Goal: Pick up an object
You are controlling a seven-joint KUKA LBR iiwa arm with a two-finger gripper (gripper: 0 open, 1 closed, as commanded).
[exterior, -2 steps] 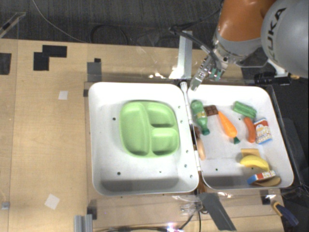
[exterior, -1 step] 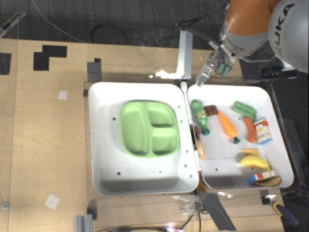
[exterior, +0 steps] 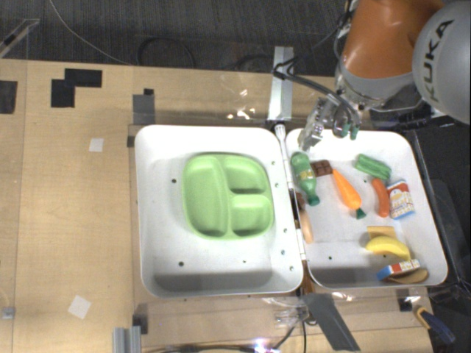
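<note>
Desk: a light wood desk (exterior: 66,219) with a dark floor behind it.
Bins: two white bins side by side. The left bin (exterior: 158,263) holds one green tray (exterior: 227,195) with three parts. The right bin (exterior: 419,160) holds the toys.
Arm: one grey and orange arm (exterior: 390,28) reaches in from the right, over the far edge of the right bin.
Hand: the hand (exterior: 327,123) hangs over the far left corner of the right bin. I cannot tell if its fingers are apart or together. Nothing shows between them.
Nearest toy: the green bottle (exterior: 304,176) lies just in front of the hand, a little toward the left. Its long side runs from far to near, along the wall between the bins. This looks like the easiest thing to grab.
Count of toys: one green bottle, one brown block (exterior: 321,169), one carrot (exterior: 347,190), one green veggie (exterior: 372,166), one red sausage (exterior: 380,195), one small can (exterior: 399,200), one banana (exterior: 387,245), one tan stick (exterior: 306,230) by the wall, and one brown and blue toy (exterior: 403,271) in the near corner.
Next move: I think the hand must go down and a bit nearer to reach the bottle.
</note>
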